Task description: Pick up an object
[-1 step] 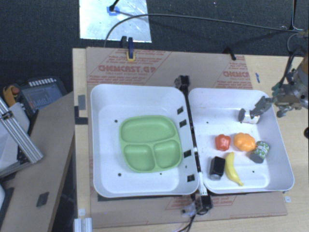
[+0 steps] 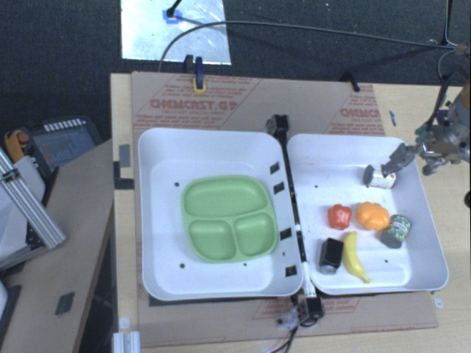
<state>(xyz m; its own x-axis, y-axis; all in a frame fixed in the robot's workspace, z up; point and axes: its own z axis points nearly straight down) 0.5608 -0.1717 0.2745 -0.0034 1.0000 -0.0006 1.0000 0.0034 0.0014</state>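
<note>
Camera view looks down at a slant on a pale wooden desk point(image 2: 88, 219) covered by a brown cardboard sheet point(image 2: 221, 98) with red lettering, on which two shallow white bins sit side by side, touching along their inner rims. Beyond the desk lies dark carpet with a shiny metal plate point(image 2: 147, 20) and thin black cables; at the left edge stand a handheld control pendant point(image 2: 62, 147) and an aluminium rail point(image 2: 29, 208). The left bin point(image 2: 158, 153) holds a green divided plate point(image 2: 227, 218) near its middle. The right bin point(image 2: 324, 153) holds a red pepper point(image 2: 339, 216) just beside an orange fruit point(image 2: 373, 216), a small green-and-white can point(image 2: 397, 230) to the right of the fruit, a black block point(image 2: 331, 254), and a yellow banana point(image 2: 355, 256) just beside the block. A small white object point(image 2: 381, 180) lies near the bin's far right part. The gripper point(image 2: 383, 169) reaches in from the right and hangs low over that spot; its grey fingers point(image 2: 401, 155) slant down toward the white object, with the tips right at it. Whether the fingers are apart or together, I cannot tell.
</note>
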